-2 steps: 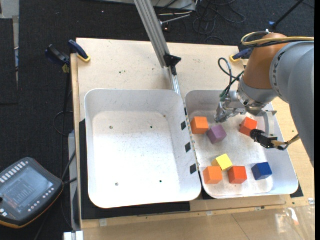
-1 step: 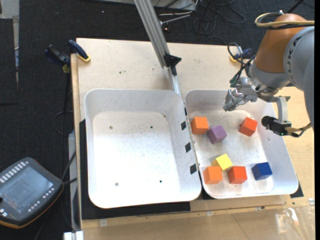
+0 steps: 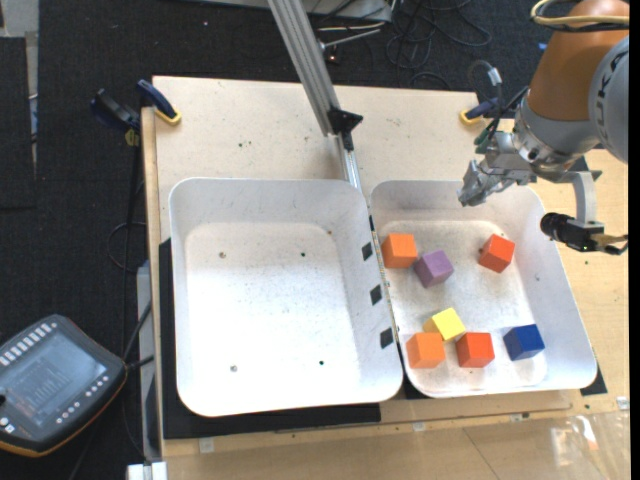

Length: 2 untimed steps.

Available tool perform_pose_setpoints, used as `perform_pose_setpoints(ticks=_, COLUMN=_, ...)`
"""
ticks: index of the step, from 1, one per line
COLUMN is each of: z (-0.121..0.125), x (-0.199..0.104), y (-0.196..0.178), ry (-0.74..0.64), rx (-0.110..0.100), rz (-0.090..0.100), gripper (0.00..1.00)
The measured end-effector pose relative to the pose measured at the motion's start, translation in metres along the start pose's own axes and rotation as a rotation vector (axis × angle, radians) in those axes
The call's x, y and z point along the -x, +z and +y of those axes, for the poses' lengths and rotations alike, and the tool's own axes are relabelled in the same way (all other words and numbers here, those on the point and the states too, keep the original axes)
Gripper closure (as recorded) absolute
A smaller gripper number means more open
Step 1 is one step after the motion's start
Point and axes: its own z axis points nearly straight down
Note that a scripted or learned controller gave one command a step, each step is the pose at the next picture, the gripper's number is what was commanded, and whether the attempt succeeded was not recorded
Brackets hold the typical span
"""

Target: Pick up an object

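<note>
- Gripper (image 3: 474, 190): poised over the far part of the right bin (image 3: 566, 298), near its far rim, carried by the grey arm (image 3: 570, 78) with the orange band that enters from the right. Whether it is open or closed cannot be told at this angle; nothing is seen hanging beneath it.
- Step in hand (judgement): the approach phase. No cube is lifted, so the pick is not yet made.
- Candidate objects, all resting on the floor of the right bin: a red-orange cube (image 3: 496, 253) just nearer than the gripper and slightly right; an orange cube (image 3: 400, 250) to the left, with a purple cube (image 3: 434, 268) just beside it; nearer still, a yellow cube (image 3: 447, 323), a second orange cube (image 3: 426, 349), a red cube (image 3: 475, 349) and a blue cube (image 3: 523, 342).
- Next move (judgement): choose one cube, centre above it, descend and close. The red-orange cube stands apart from the others and seems the easiest; the yellow, orange and red trio sits tightly grouped, which may hinder a clean grasp.
- Surface: the left bin (image 3: 270, 298), speckled white, adjoins the right bin on a pale bench (image 3: 250, 128).
- Room: a slanted metal strut (image 3: 305, 43) rises beyond the bins; clamps (image 3: 158, 103) hold the bench's far corners; cables (image 3: 440, 8) lie on the dark floor; a teach pendant (image 3: 50, 383) rests at near left.
</note>
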Motion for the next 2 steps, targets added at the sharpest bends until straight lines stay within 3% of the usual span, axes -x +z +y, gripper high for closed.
perform_pose_setpoints(ticks=2, z=-0.018, x=-0.109, y=-0.023, ry=-0.006, rx=-0.008, rz=0.005, gripper=1.0)
